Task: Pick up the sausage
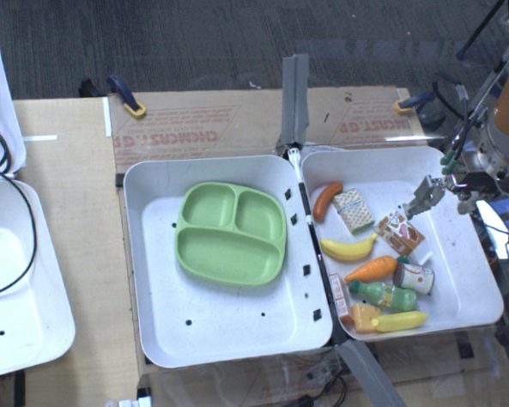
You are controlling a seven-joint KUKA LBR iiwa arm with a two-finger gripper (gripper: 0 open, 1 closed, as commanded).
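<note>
The sausage (326,200) is a short reddish-orange piece lying at a slant in the far left corner of the right bin (467,310), close to the divider. My gripper (420,198) hangs over the right half of the same bin, well to the right of the sausage and apart from it. Its tip sits just above a red-and-white packet (400,232). Nothing shows in its grasp.
Around the sausage lie a patterned box (354,210), a banana (349,249), a carrot (372,269), a small can (414,276), a green bottle (387,296) and a yellow piece (399,321). The left bin (158,316) holds a green divided plate (232,233).
</note>
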